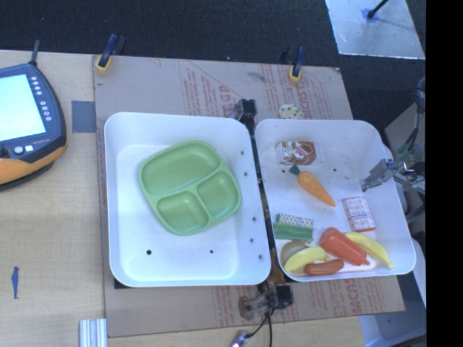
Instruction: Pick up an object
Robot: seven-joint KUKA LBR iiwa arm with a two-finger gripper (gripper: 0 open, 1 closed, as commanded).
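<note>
The right bin (340, 139) holds several toy foods. A carrot (315, 186) lies near its middle, with a small red-and-white packet (297, 151) behind it. A pink box (358, 213) sits toward the right wall. At the front are a red pepper (341, 245), two yellow bananas (306, 256) (371, 247), a sausage (324, 267) and a green piece (293, 230) under a striped box (294, 220). My gripper (381, 172) hangs at the bin's right rim, beside and above the pink box, with nothing visibly held.
The left bin (123, 215) holds a green divided plate (189, 186). A tablet-like pendant (25, 125) lies at the far left of the bench. Clamps (107, 53) (296, 63) hold the cardboard sheet at the back. A small spotted disc (290, 111) lies behind the right bin.
</note>
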